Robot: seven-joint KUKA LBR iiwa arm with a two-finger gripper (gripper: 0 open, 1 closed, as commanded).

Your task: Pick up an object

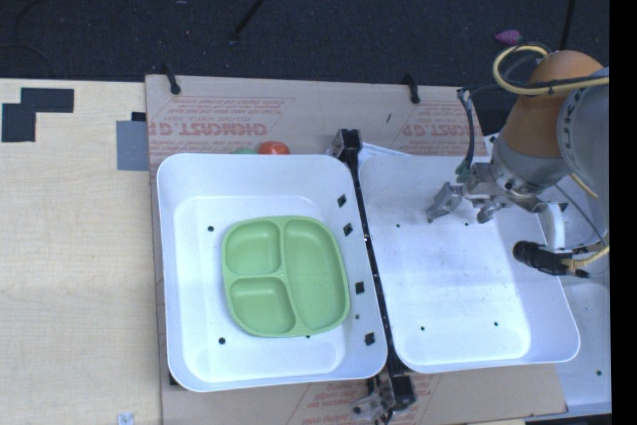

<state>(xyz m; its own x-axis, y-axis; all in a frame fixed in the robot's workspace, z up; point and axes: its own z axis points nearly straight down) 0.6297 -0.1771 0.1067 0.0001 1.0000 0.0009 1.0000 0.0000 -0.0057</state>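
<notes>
The table (70, 244) stretched pale and wooden across the left, with a sheet of printed cardboard (249, 119) laid over its middle and the two white bins sitting on that. The left bin (189, 204) and the right bin (478, 314) stood side by side, touching along a black clamped seam between them.

The arm (547, 119) came in from the right, grey with its orange band rounded above the wrist, leaning over the upper right part of the right bin. A yellowish cable looped over the top of it.

Inside the left bin lay a green divided plate (286, 276), flat on the bin floor, with three compartments and its corners rounded. It sat a little right of the bin's centre, well apart from the arm.

The gripper (466, 202) hung low over the upper part of the right bin, its metal fingers (443, 204) spread apart and pointing down toward the bin floor, with nothing between them.

Just behind the far rim of the left bin, on the cardboard, a small orange-red object (273, 149) peeked out, with a touch of green beside it; I could not tell what it was.
</notes>
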